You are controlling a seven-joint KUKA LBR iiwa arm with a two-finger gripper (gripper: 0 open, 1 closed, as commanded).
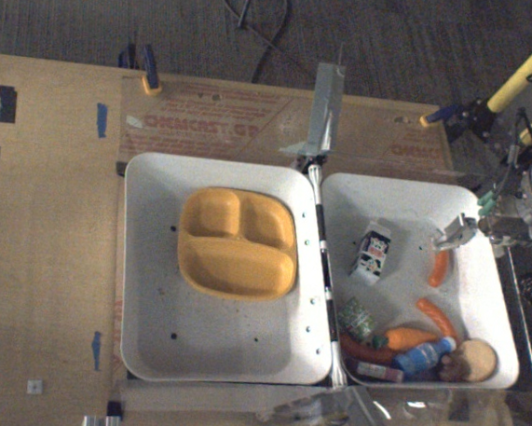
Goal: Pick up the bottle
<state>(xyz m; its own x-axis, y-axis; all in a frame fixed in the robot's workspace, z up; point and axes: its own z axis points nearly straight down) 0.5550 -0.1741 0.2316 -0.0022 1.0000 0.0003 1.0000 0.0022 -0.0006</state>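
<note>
A small blue bottle (423, 356) with a white cap lies on its side near the front edge of the right bin (407, 204), wedged among other items. My gripper (454, 233) hangs over the right bin's far right part, just above an orange sausage-like piece (440, 267). It is well behind the bottle and apart from it. The fingers look close together, with nothing between them.
The left bin (144, 317) holds a yellow divided plate (238, 242). Around the bottle lie a carrot (409, 338), a red sausage (360, 349), a green item (360, 318), a brown round item (474, 360) and another orange piece (438, 318). A small milk carton (372, 253) stands mid-bin.
</note>
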